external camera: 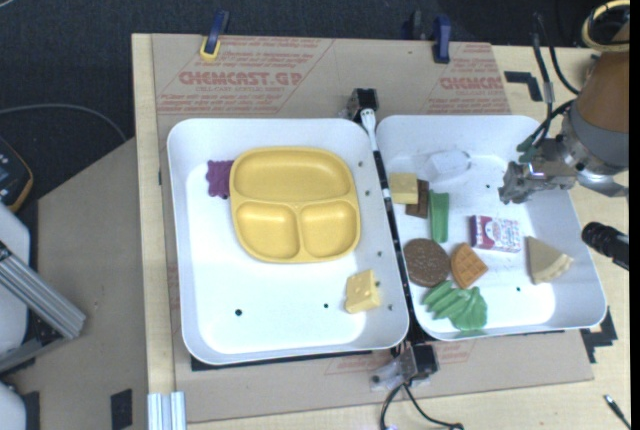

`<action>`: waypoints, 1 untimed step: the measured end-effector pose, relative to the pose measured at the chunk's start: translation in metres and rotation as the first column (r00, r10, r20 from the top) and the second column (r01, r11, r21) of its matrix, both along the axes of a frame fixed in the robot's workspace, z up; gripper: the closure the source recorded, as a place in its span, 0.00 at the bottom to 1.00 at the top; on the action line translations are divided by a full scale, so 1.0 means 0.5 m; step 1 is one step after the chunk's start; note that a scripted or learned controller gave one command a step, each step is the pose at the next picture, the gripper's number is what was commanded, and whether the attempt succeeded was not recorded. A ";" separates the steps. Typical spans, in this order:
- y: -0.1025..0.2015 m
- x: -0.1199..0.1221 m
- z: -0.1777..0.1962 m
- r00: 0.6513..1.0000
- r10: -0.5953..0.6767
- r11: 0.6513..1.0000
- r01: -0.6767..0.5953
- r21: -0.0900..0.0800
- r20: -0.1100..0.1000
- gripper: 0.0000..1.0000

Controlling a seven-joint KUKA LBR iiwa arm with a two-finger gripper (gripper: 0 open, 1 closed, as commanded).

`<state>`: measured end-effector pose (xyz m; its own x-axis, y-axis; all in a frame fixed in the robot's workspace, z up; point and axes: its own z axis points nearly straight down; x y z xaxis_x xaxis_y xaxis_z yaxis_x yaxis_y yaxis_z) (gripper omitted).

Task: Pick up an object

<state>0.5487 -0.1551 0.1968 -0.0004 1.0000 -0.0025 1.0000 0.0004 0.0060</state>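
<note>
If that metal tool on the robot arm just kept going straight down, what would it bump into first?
Probably bare bin floor. The tool hangs over the right bin, above a gap; the red packet lies just nearer the camera. Depth is hard to judge from this slant, so it might clip that packet.

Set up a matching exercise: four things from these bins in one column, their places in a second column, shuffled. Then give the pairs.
1. yellow tray
2. cheese wedge
3. green pea pods
4. claw

A. right bin, near front edge
B. over right bin's far right part
C. left bin, front right corner
D. left bin, middle

Pairs: 1-D, 2-C, 3-A, 4-B
</note>
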 end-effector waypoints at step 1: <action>0.000 0.002 0.060 1.000 0.001 1.000 -0.001 0.000 0.000 1.00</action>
<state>0.5498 -0.1553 0.2266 -0.0010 1.0000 -0.0022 1.0000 0.0010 0.0057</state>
